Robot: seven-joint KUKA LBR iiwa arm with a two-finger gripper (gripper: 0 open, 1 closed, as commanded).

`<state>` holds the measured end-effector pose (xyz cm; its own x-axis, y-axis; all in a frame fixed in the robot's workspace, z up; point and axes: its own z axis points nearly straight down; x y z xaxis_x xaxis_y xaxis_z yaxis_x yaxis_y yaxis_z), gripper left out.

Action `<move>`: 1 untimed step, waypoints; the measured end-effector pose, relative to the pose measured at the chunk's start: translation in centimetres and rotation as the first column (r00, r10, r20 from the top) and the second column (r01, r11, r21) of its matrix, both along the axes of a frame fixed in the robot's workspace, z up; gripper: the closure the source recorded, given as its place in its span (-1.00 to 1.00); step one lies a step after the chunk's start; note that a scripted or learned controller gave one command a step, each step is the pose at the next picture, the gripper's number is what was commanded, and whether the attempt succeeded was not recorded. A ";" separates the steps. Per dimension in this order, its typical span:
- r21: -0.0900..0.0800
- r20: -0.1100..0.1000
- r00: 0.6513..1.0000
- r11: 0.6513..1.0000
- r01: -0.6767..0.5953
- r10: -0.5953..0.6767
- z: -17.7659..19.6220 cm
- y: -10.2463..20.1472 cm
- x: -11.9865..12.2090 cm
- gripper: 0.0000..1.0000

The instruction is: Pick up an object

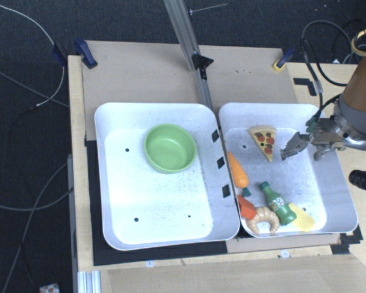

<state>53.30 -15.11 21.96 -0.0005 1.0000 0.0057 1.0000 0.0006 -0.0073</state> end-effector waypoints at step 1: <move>0.002 -0.009 1.000 1.000 0.000 0.000 -5.8 1.1 -0.2 -1.00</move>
